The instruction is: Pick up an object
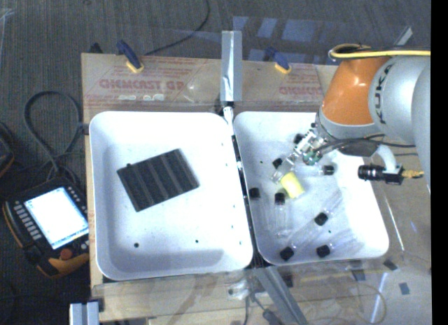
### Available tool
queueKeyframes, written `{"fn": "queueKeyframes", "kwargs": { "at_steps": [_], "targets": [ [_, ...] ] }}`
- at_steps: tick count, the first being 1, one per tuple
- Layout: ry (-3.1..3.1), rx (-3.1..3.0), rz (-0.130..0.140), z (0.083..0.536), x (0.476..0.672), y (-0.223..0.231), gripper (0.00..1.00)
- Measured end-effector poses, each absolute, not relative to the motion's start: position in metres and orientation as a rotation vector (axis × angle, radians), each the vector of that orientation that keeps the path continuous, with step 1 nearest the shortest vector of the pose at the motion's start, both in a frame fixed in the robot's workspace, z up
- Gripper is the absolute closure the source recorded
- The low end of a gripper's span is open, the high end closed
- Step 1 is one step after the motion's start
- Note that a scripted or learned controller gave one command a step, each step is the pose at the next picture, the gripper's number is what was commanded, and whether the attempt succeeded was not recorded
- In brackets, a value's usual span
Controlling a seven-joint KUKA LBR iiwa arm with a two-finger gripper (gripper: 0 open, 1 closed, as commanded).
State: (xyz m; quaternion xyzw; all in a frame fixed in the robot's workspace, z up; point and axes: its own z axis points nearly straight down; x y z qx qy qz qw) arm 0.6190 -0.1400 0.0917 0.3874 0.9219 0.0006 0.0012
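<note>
Near right bin (378, 243) center: small yellow piece (292, 185), probably light, rigid, slick; best pinched across middle. Gripper (302, 150) state? Can't tell.

A lit tablet (50, 220) is lying at the frame's lower left, black cables (43, 117) curling above it on the carpet.

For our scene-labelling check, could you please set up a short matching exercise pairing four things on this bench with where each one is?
Things:
1. black ridged slab
2. yellow object
3. pincer
4. handheld screen

Places:
A. off the bench, on the floor by the left bin
B. in the left bin
C. low over the upper middle of the right bin
D. in the right bin, just below the pincer

Pairs: 1-B, 2-D, 3-C, 4-A
</note>
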Motion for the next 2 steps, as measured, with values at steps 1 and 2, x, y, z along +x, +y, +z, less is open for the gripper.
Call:
{"fn": "queueKeyframes", "kwargs": {
  "at_steps": [1, 2],
  "targets": [
    [2.889, 1.215, 0.01, 0.103, 0.621, -0.139, 1.0],
    [2.921, 1.149, 0.003, 0.2, 0.656, -0.107, 1.0]
  ]
}}
